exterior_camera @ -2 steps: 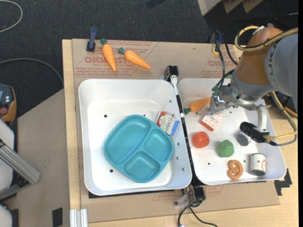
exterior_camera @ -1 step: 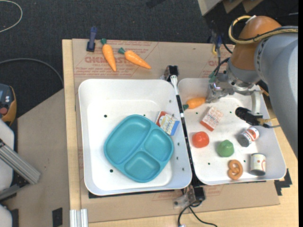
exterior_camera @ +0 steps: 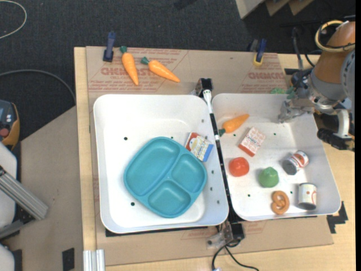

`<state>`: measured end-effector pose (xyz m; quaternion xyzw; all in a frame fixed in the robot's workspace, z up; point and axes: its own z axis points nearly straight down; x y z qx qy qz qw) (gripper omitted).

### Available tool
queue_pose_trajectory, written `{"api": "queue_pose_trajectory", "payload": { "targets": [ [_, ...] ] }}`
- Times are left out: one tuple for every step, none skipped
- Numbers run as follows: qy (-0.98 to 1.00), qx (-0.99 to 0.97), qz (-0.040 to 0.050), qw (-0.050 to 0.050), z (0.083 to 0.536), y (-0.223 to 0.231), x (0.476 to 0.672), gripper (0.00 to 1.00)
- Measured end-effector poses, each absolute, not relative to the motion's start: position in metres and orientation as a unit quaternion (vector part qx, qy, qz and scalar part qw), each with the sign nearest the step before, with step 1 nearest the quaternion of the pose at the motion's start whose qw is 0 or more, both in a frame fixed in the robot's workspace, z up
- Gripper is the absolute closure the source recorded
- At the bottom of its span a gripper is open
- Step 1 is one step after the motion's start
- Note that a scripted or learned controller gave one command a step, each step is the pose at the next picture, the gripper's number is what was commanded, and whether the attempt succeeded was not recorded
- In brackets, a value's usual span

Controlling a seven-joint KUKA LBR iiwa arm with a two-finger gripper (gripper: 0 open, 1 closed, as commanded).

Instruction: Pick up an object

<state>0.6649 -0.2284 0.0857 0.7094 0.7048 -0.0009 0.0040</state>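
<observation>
The gripper [exterior_camera: 289,110] hangs beyond the small carton [exterior_camera: 252,141], finger state unclear; the carton looks light, stiff; best pinched across its narrow sides.

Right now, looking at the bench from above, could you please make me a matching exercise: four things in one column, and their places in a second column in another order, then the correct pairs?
Things:
1. teal divided tray
2. two carrots
3. pretzel
4. red tomato

Places:
A. on the cardboard, outside both bins
B. right bin, beside the green ball
C. left bin
D. right bin, near the front rim

Pairs: 1-C, 2-A, 3-D, 4-B
</observation>
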Motion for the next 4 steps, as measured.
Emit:
{"api": "queue_pose_trajectory", "payload": {
  "targets": [
    [0.707, 0.707, 0.0002, 0.002, 0.085, -0.224, 0.667, 1.0],
    [0.708, 0.706, -0.0001, 0.001, 0.085, -0.223, 0.667, 1.0],
    [0.707, 0.707, -0.0008, -0.001, 0.085, -0.223, 0.654, 1.0],
    [0.708, 0.707, 0.0009, 0.003, 0.085, -0.224, 0.668, 1.0]
  ]
}}
